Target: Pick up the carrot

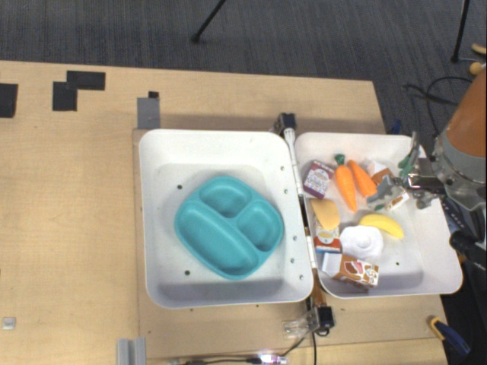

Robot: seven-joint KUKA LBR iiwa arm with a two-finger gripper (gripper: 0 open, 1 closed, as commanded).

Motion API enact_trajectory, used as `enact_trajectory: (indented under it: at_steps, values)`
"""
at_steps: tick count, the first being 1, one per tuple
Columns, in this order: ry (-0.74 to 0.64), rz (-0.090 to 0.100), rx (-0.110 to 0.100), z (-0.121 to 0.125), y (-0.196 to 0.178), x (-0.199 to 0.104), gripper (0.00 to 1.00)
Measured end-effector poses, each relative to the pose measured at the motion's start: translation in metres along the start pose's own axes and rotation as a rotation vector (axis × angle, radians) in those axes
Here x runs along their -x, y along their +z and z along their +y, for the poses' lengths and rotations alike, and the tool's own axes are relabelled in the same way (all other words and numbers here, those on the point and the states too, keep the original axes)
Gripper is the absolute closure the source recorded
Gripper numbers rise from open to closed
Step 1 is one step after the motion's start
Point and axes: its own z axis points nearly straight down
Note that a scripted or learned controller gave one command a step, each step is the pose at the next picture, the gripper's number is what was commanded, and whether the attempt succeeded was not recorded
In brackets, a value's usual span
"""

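Single fixed camera, high above worktop point(76, 226), looking down at slant; both bins point(160, 226) in frame, floor beyond, arm point(466, 139) entering from right.

Carrot point(345, 185) in right bin point(437, 276), left of banana point(382, 225)

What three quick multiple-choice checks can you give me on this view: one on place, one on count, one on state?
1. Where do the carrots lie?
A. In the right bin
B. On the teal plate
C. On the bare bench

2. How many compartments has the teal plate?
A. One
B. Three
C. Five

3. How does the banana stand to the gripper?
A. Lifted between its fingers
B. Lying in the bin, apart from it
C. On the plate

Key: 1 A, they lie in the right bin beside a purple carton. 2 B, ridges split it in three. 3 B, it lies below the gripper.
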Motion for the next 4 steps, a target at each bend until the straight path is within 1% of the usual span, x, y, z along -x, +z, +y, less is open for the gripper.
enact_trajectory:
  at_steps: [1,2,3,4]
  values:
    - [-0.163,0.003,-0.012,0.074,0.142,0.033,0.0]
    - [-0.2,-0.003,0.003,0.113,0.183,0.02,0.0]
    - [-0.204,-0.003,0.007,0.115,0.171,0.018,1.0]
    - [-0.115,0.0,0.011,0.16,0.078,-0.04,1.0]
